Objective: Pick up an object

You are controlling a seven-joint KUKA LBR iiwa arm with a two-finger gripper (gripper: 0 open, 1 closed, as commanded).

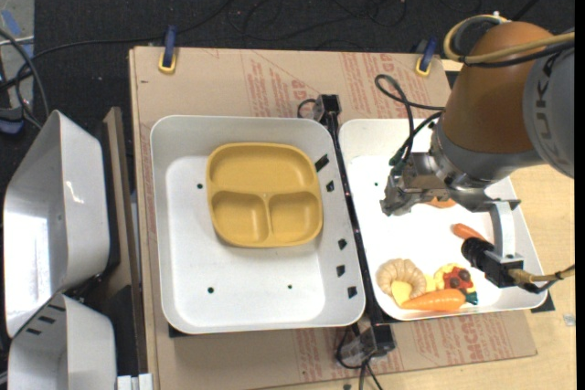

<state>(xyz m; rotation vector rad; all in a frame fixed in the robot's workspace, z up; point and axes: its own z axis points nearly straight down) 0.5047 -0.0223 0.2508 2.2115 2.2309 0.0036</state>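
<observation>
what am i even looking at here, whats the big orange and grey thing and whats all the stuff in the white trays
This is one photo from a camera fixed above a workbench, looking down at a slant. The big grey and orange thing is a robot arm reaching in from the right; its job is to pick up an object. At its end is a gripper, hanging over the right bin. I cannot tell from here whether it holds anything. Two shallow white bins sit side by side. The left bin holds a yellow divided plate. The right one holds small toy foods near its front edge: a carrot, a pale shrimp-like piece, and a few colourful bits beside them.
</observation>
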